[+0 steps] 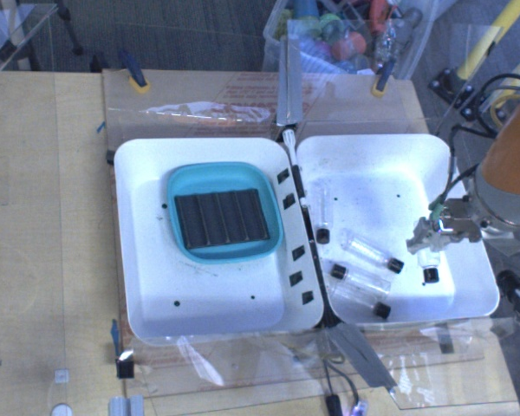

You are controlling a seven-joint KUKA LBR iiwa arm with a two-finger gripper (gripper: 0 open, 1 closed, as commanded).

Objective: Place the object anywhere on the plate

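Overhead, two white bins (pixel 139 258) sit on a wooden bench (pixel 35 232).

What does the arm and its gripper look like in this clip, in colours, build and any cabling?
The arm enters from the right edge with a broad orange band over a grey wrist section. Dark cables loop beside it and run down toward the wrist. The gripper is a small metallic, silver-grey assembly with pale parts at its tip, set above the right bin. No readable markings can be made out.
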